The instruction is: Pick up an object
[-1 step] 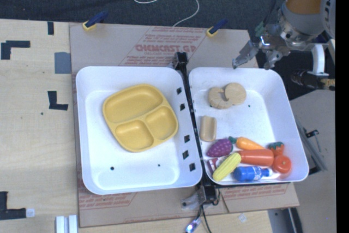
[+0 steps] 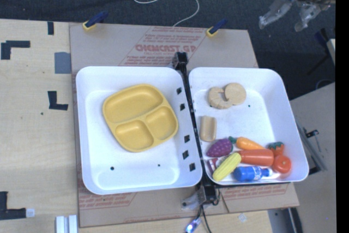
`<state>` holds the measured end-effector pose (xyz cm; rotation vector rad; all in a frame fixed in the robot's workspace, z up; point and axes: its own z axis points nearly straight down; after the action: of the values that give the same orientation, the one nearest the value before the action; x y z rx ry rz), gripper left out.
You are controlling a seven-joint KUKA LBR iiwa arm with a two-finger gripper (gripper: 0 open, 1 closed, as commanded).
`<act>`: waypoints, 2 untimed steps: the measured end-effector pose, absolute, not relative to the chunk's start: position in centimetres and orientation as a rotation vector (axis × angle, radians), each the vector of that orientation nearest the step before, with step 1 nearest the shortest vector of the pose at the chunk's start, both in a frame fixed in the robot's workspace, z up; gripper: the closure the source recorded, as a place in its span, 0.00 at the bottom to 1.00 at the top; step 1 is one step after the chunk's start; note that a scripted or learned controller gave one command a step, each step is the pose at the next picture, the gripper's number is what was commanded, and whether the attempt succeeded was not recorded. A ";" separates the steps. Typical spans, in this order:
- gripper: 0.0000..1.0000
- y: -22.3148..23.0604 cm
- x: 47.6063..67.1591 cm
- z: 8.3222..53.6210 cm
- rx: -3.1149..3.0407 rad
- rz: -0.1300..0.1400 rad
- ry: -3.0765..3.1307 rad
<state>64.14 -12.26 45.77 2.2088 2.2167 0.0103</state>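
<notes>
1. I see the tool (image 2: 289, 11) at the far right corner of the view, above the dark floor and outside both bins. It is well apart from every object.
2. Its two fingers look spread wide, and there is nothing between them. The tool touches nothing.
3. The objects to pick are all in the right bin (image 2: 272, 80). They lie to the left and near from the tool, so I judge the arm must travel toward the near side and then go down.
4. The closest candidates are the cookies (image 2: 226, 95) at the far part of that bin. The bread (image 2: 208, 129) stands just beside the divider.
5. The corn (image 2: 227, 166), carrot (image 2: 250, 144) and bottle (image 2: 251, 174) are crowded in the near corner, their long axes roughly left to right.
6. The left bin (image 2: 90, 82) holds a yellow tray (image 2: 140, 116).
</notes>
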 end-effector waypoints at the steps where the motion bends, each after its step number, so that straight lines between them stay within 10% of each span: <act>1: 1.00 -12.2 64.2 45.3 2.221 -0.014 2.228; 2: 1.00 -17.8 58.9 41.7 2.232 -0.012 2.220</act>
<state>58.93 -17.84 41.67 2.2324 2.2204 -0.0118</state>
